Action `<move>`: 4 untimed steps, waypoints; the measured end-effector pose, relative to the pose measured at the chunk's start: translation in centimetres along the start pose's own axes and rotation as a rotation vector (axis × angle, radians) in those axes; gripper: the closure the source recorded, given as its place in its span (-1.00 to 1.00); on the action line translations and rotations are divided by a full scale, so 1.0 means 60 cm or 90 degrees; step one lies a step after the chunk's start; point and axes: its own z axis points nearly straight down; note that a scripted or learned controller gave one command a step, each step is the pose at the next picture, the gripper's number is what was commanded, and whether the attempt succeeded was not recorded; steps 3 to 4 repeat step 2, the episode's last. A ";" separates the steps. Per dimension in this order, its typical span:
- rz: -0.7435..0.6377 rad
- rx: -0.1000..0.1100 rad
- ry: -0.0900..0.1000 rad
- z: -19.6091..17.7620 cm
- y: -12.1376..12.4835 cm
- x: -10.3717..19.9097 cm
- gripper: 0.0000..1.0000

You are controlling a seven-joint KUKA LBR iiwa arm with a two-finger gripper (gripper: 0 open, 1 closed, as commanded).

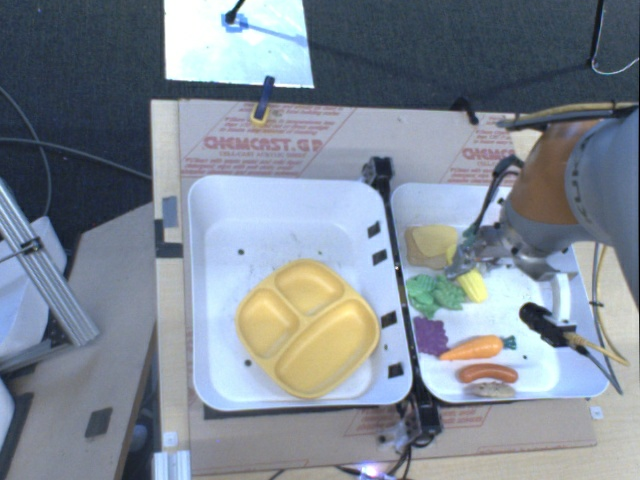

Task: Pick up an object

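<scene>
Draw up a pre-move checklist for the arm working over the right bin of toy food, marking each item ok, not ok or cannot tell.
1. Gripper positioned over a target: ok, it sits in the right bin just above the toy corn cob.
2. Object secured in the jaws: cannot tell, the wrist hides them.
3. Neighbours clear of the target: not ok, the green lettuce piece and the yellow cheese wedge crowd the corn.
4. Other candidates free to grasp: ok, the carrot, sausage and purple grapes lie apart from the gripper.
5. Drop spot available: ok, the yellow divided plate lies flat in the left bin.
</scene>
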 end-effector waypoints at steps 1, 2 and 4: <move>0.001 -0.007 -0.003 -0.128 0.063 0.031 1.00; 0.002 0.004 -0.002 -0.015 0.133 0.069 1.00; 0.002 0.004 -0.002 -0.015 0.133 0.069 1.00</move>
